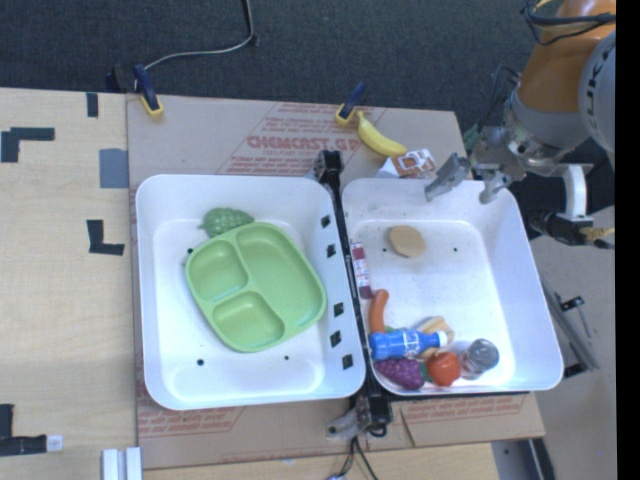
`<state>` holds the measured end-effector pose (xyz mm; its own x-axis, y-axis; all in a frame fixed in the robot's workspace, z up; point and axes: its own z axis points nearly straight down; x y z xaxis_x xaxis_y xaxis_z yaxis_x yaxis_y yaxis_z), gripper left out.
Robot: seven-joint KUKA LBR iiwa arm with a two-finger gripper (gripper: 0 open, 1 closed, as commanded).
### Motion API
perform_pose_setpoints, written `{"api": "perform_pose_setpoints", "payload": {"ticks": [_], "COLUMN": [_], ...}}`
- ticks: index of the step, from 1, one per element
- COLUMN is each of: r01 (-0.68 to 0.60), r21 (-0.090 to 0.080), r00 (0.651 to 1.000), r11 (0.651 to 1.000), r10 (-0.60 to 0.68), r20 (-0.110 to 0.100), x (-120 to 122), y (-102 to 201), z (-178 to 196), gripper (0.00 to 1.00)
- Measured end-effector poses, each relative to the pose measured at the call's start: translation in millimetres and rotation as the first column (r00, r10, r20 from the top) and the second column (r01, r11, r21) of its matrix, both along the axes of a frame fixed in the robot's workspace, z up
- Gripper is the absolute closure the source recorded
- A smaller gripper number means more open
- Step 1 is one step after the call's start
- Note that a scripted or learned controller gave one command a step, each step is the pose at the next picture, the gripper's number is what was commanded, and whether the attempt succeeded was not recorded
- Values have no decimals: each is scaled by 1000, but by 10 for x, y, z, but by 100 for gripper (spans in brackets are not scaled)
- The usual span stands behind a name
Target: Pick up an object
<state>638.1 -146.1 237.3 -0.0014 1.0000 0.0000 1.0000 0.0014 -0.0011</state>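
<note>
End effector (467, 178): fingers spread wide, holding nothing, over the right bin's (520, 268) far rim. Nearest item for you: tan biscuit-like disc (406, 240) lying alone mid-bin; likely light, stiff, perhaps crumbly; pinch across its edges.

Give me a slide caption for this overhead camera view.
Open gripper hovers over right bin's back edge; green tray fills left bin.

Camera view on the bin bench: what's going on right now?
The arm's gripper hangs open over the back rim of the right bin, with nothing between its fingers. That bin holds a tan cookie by itself, plus a cluster near the front: blue bottle, carrot, grapes, tomato. The left bin holds a green divided plate. A banana lies outside, behind the bins. Nothing is picked up yet.
</note>
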Motion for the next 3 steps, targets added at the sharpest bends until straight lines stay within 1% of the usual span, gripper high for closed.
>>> {"api": "perform_pose_setpoints", "payload": {"ticks": [1,2,3], "r01": [0,0,1], "r21": [1,-2,-2], "r00": [1000,1000,1000], "r11": [1000,1000,1000], "r10": [0,0,-1], "r20": [-2,3,3], "x": [243,310,37], "y": [417,312,438], "z": [-769,-1514,-1513], "gripper": [0,0,0]}}
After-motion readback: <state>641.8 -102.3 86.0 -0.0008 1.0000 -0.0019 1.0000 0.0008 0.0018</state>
